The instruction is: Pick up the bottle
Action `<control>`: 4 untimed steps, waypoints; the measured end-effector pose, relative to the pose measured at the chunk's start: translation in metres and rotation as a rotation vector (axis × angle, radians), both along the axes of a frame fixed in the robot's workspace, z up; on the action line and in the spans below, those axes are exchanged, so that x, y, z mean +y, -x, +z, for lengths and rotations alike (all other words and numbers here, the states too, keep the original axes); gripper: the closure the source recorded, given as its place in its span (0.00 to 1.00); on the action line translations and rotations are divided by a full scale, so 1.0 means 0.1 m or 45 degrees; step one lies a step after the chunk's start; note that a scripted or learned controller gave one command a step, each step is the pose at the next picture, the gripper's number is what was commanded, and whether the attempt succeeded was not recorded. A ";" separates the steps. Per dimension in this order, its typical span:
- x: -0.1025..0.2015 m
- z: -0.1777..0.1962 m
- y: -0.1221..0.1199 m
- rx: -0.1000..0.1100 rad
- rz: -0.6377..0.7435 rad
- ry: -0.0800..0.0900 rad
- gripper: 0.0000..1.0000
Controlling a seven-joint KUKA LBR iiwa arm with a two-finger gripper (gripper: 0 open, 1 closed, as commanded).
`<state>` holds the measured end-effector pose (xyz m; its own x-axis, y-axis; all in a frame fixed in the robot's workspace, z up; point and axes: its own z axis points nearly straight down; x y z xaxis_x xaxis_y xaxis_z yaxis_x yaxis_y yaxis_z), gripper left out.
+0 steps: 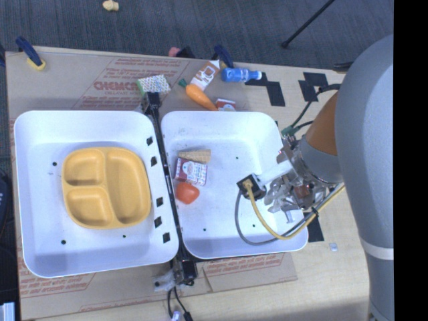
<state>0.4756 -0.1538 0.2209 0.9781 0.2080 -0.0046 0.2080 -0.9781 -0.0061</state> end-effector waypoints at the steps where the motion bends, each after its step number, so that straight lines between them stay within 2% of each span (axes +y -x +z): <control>1: 0.01 0.11 -0.01 -0.003 0.014 0.001 1.00; 2: -0.30 -0.14 0.00 0.000 -0.004 0.000 1.00; 3: -0.12 -0.15 0.00 -0.001 0.080 -0.002 1.00; 4: -0.18 -0.09 0.00 -0.002 -0.002 0.002 1.00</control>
<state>0.4757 -0.1719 0.2121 0.9785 0.2063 -0.0037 0.2063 -0.9785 -0.0041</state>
